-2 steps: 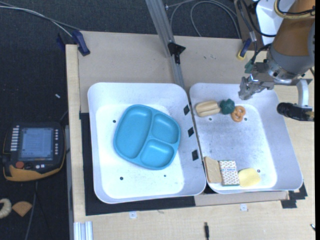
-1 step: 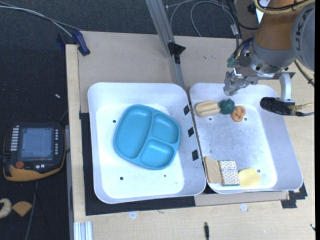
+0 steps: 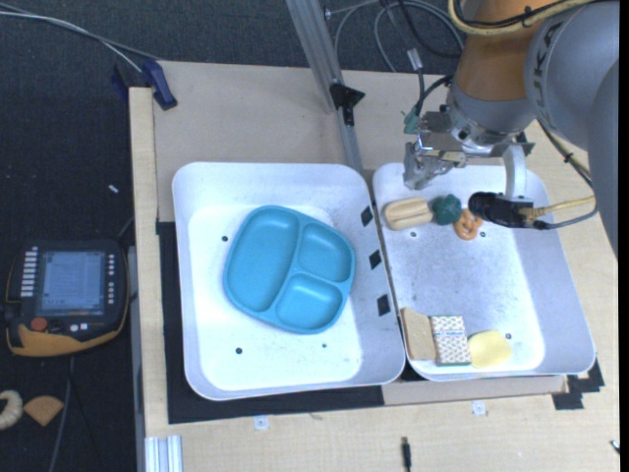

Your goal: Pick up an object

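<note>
while the arm (image 3: 531, 47) reaches in from 2 o'clock with wrist bent down, the gripper (image 3: 425, 170) hangs over the right bin (image 3: 550, 293) at its 11 o'clock corner; finger state cannot be told; tan roll (image 3: 406, 213) lies just beneath, teal object (image 3: 446, 207) beside it at 3 o'clock; blue divided plate (image 3: 288, 267) occupies the left bin (image 3: 197, 264).
</note>
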Robot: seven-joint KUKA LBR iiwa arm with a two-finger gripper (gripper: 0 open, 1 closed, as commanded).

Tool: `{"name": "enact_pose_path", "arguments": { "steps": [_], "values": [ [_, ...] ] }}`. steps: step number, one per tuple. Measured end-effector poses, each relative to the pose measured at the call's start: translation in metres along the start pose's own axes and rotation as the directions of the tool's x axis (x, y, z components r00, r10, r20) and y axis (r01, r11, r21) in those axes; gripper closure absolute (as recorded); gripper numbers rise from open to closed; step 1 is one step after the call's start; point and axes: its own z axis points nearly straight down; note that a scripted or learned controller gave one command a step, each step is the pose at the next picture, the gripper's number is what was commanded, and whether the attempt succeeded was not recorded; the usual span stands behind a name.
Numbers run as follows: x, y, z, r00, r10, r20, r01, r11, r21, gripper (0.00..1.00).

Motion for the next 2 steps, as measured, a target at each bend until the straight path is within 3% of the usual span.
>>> {"name": "enact_pose_path", "arguments": {
  "steps": [2],
  "values": [
    [0.094, 0.024, -0.005, 1.0, 0.0, 0.0, 0.0, 1.0, -0.005, 1.0]
  ]
}}
